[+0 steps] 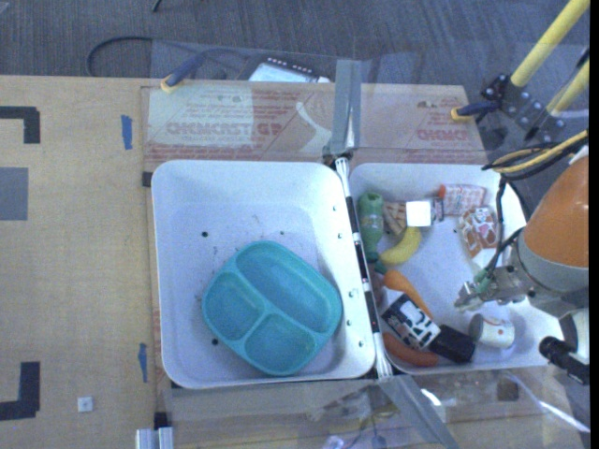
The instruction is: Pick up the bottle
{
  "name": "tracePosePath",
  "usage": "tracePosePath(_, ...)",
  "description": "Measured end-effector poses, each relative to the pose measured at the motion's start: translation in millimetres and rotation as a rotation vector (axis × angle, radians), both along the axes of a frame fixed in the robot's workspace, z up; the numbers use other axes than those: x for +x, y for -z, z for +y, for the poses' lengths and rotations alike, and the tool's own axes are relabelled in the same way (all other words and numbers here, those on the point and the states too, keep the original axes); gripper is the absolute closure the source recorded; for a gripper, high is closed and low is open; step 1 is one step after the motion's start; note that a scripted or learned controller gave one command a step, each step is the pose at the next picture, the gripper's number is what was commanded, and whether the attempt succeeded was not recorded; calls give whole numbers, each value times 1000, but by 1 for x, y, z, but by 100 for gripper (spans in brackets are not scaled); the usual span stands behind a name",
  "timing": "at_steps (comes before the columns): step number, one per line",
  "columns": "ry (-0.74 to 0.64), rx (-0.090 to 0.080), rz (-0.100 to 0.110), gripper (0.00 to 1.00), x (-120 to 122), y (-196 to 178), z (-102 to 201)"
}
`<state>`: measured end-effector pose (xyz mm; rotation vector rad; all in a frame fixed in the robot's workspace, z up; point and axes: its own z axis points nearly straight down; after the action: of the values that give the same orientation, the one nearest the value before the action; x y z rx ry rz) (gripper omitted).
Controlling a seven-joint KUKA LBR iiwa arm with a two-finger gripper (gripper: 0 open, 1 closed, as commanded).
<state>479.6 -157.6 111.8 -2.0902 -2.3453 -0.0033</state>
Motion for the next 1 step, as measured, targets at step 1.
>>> tracePosePath(1, 0, 0, 0, 0, 0, 0, 0)
